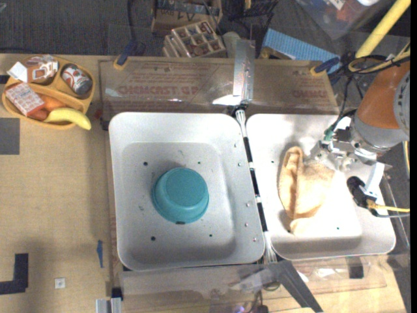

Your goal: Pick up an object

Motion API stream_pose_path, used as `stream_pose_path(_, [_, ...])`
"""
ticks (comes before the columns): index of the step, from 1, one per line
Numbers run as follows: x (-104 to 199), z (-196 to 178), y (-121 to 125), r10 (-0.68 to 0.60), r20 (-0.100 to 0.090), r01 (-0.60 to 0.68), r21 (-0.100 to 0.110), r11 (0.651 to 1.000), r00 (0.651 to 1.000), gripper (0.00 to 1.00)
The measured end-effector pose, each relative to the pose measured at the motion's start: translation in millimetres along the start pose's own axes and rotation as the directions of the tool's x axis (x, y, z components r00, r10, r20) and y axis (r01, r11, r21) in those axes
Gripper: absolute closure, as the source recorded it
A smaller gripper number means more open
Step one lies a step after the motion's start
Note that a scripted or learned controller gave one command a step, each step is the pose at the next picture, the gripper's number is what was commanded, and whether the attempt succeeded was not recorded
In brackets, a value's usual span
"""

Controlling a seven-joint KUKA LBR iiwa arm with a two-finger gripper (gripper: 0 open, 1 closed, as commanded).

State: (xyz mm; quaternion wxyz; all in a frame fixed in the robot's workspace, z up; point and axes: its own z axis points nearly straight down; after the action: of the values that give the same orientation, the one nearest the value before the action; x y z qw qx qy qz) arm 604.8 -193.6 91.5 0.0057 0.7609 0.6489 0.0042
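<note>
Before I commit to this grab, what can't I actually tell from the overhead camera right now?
- Hand: fingers blurred and small in the camera view; open or shut unclear.
- Contact between hand and tan cloth: the hand overlaps the cloth's upper right edge; no way to judge height.
- Arm: cut off by the right edge.
- Teal bowl: looks upside down, so anything beneath it is hidden.

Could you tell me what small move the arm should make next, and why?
Probably lower the gripper onto the tan cloth: it sits at the cloth's upper right edge in the right bin, with nothing seen between its fingers.
</note>
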Motion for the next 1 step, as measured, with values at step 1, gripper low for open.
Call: stream_pose_path(1, [67.0,-1.4,-19.8,-0.241,-0.003,0.241,-0.001,0.971,0.971,0.0])
